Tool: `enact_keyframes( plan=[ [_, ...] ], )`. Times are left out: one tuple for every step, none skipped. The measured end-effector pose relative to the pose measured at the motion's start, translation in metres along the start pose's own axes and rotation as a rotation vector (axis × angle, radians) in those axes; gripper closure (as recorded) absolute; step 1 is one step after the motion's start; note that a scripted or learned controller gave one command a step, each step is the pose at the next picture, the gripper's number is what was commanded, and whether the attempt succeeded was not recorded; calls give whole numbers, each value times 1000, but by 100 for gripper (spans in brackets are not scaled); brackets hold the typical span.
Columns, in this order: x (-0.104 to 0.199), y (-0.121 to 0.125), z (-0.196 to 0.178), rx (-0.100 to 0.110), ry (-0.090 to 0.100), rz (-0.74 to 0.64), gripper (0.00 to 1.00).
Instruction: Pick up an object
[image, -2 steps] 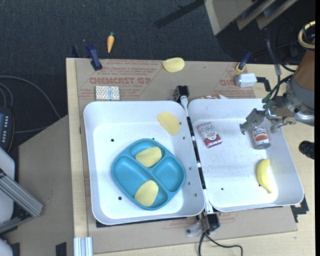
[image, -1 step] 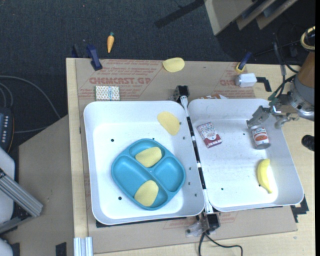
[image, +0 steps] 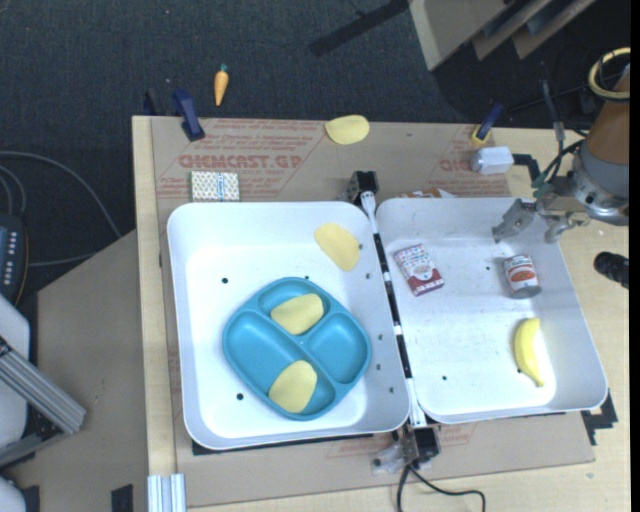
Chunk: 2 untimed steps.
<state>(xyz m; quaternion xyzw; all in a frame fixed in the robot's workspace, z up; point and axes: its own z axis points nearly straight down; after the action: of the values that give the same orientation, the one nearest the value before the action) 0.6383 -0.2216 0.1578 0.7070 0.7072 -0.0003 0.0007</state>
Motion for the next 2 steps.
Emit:
enact_keyframes(
  plan=[
    [0,-13,15,2,2,0,0],
    [3,-25,74,3,10,-3,0]
  ],
)
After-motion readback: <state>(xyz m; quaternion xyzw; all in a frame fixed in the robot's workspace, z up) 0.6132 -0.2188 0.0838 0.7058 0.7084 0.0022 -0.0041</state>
